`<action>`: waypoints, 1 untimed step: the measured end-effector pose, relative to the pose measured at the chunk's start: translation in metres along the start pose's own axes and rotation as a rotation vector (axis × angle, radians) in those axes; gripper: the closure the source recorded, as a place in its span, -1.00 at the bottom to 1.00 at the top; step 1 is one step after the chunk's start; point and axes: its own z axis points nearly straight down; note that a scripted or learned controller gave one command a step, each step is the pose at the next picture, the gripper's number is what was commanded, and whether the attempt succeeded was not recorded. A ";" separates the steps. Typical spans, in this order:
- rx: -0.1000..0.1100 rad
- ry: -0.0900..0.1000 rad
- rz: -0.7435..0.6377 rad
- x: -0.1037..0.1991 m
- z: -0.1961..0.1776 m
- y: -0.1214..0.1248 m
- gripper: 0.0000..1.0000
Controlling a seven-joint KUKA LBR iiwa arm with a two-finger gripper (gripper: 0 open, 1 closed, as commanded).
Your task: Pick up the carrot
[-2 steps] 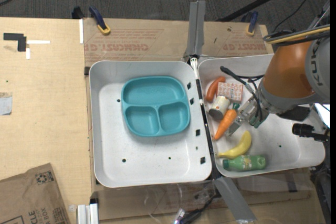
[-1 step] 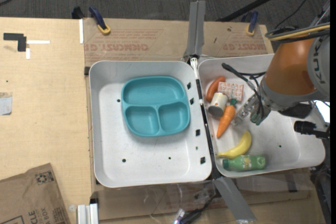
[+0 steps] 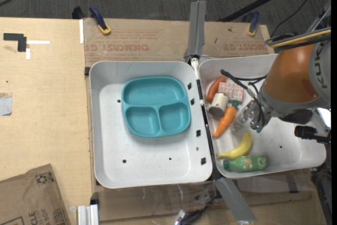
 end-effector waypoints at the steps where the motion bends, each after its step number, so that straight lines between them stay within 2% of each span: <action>1: 0.022 0.024 0.213 0.022 -0.094 0.063 1.00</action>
